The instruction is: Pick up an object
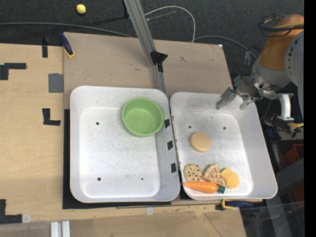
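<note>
Looking down from the fixed camera, you see the two-finger gripper (236,100) at the end of the grey arm with its orange band (280,44), hanging over the far right corner of the right shallow white bin (260,147). Its two grey fingers (226,98) are spread apart, with white bin floor showing between them, and they have hold of nothing. Nearer the camera from the gripper and a little to its left in the view, the round tan biscuit-like disc (200,142) lies alone on the bin floor, well apart from the fingertips. Further towards the near edge, a cluster sits together: a round brown dotted cookie (192,172), a pale knobbly pretzel-like piece (212,173), a yellow corn-like piece (230,178) and an orange plastic carrot (202,186) lying along the near wall, just beside the others. Well to the left of the gripper, across the divide, a green plastic bowl (142,116) stands upright in the far part of the left shallow white bin (89,147).
</note>
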You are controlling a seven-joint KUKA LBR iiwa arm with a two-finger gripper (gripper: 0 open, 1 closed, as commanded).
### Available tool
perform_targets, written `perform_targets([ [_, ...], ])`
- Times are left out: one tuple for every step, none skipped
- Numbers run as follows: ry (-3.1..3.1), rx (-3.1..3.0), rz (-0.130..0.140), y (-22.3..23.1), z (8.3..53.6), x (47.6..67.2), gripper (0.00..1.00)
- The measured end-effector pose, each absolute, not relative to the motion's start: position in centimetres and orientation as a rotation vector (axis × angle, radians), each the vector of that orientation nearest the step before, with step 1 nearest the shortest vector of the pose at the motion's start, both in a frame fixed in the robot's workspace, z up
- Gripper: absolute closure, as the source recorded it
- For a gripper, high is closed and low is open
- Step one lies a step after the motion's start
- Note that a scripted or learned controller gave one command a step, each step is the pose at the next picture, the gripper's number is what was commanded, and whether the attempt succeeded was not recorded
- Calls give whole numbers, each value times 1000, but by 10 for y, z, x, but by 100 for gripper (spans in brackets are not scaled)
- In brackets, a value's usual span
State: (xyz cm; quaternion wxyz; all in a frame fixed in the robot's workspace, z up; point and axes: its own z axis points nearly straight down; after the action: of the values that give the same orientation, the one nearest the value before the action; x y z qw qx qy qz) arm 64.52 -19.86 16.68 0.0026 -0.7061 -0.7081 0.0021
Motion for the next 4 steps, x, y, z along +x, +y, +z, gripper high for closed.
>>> perform_targets([
  [-2221,-2216,6,-191,118,649,0],
  [-2224,-2217,5,-190,86,649,0],
  [-2226,-2217,4,-189,99,650,100],
  [-2226,-2223,-4,-188,163,652,100],
])
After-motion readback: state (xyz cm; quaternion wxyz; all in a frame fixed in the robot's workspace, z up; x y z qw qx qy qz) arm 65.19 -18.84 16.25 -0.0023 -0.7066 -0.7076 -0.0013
